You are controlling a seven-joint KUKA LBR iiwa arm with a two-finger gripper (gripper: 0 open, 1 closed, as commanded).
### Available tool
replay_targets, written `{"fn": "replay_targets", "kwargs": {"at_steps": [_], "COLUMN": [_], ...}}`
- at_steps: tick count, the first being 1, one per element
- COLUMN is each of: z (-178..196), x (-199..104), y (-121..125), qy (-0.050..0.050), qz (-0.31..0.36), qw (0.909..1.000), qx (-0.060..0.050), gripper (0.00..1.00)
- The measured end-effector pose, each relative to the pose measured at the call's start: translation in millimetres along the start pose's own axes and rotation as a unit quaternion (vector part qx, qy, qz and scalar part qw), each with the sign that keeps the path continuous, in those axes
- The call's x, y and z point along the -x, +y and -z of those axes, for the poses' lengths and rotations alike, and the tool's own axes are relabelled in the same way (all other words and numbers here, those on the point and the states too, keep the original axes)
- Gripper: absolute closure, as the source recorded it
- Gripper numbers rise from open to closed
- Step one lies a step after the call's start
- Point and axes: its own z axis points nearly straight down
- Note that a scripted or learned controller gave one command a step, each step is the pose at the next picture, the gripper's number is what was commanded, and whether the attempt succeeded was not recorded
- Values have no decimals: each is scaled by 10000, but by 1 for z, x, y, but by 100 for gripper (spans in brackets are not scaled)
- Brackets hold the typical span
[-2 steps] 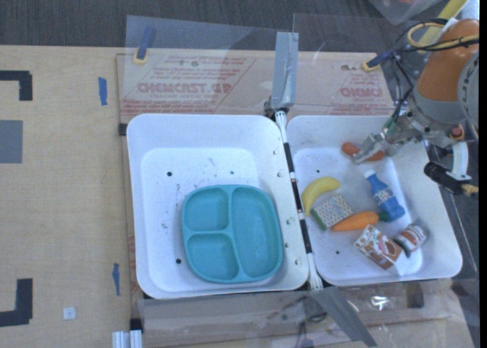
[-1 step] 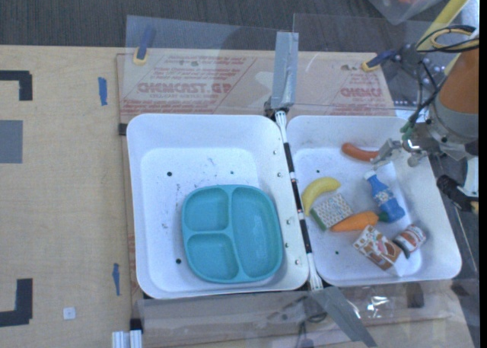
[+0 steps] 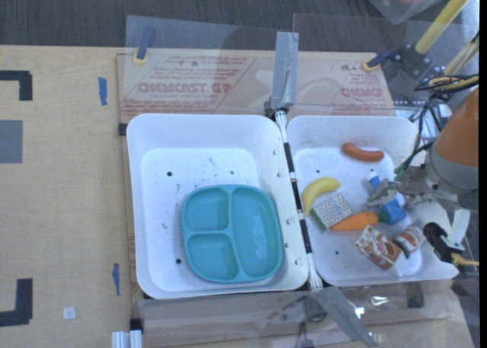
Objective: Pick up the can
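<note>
bench: two white bins (image 3: 144, 141) are being borne on wood | can (image 3: 409, 241) is lying in right bin's near right corner | gripper (image 3: 388, 200) is being hung over blue object (image 3: 393, 209), jaw state untellable

One fixed overhead view, slanted down over both white bins (image 3: 144, 137)

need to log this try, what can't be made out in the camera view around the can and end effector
- End effector: small and blurred; grip state unreadable.
- Can: small, low in the right bin; label illegible.
- Blue item: partly hidden under the end effector.
- Arm: cut off by the right edge.
</note>
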Motion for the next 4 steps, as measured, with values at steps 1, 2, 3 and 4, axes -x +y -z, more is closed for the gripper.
{"fn": "replay_targets", "kwargs": {"at_steps": [1, 2, 3, 4], "z": [0, 10, 10, -1], "x": [1, 4, 3, -12], "y": [-57, -56, -56, -63], "qy": [-45, -65, -56, -67], "qz": [65, 39, 46, 499], "qw": [10000, 10000, 10000, 9987], "qx": [-18, 11, 5, -10], "gripper": [0, 100, 0, 0]}}
